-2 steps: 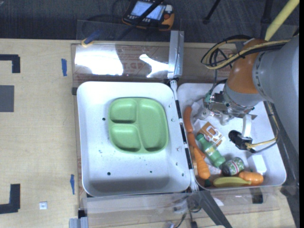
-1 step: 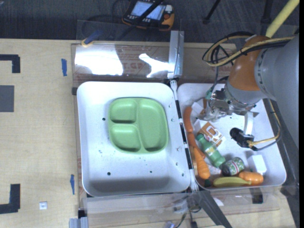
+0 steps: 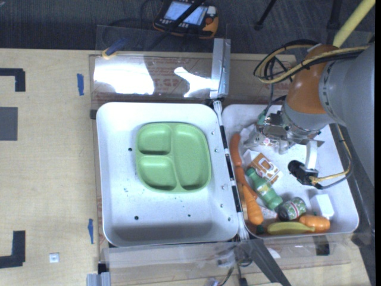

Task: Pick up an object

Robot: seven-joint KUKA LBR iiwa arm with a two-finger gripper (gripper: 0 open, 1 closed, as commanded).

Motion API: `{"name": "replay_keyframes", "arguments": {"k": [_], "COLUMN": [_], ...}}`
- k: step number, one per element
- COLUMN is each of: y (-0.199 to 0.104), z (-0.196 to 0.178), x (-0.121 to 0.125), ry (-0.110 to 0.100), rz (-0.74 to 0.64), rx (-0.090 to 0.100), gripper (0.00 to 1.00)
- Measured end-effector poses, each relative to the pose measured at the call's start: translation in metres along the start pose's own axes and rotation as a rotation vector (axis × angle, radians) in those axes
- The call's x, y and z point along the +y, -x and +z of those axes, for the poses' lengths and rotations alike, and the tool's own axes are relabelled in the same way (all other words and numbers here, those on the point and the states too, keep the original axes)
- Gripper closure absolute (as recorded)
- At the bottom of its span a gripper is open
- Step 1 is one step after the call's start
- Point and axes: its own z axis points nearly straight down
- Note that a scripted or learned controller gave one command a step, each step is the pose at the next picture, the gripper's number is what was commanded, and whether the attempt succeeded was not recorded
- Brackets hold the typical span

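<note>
While the grey arm (image 3: 333, 82) reaches over the right bin (image 3: 345, 216), its pincer (image 3: 275, 137) hangs low above the bin's upper part; whether it is open or closed, I cannot tell. Carrots (image 3: 250, 204), a green bottle (image 3: 265, 189) and a banana (image 3: 286, 227) crowd the bin's near-left side, while a green divided plate (image 3: 174, 156) sits in the left bin (image 3: 119, 207).

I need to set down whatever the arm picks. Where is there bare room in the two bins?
Left bin: bare white floor rings the green divided plate, widest along its near edge and left side. Right bin: crowded, with carrots, a green bottle and a can along the left and near sides, and the gripper over the far part.
</note>
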Motion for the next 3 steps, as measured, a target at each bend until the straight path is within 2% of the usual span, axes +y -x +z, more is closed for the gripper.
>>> {"name": "replay_keyframes", "arguments": {"k": [1, 2, 3], "y": [0.013, 0.014, 0.014], "z": [0.011, 0.010, 0.000], "x": [-0.038, -0.089, -0.087], "ry": [-0.005, -0.003, 0.003], "rz": [-0.006, -0.118, -0.116], "rx": [0.001, 0.002, 0.002], "gripper": [0.00, 0.00, 1.00]}}
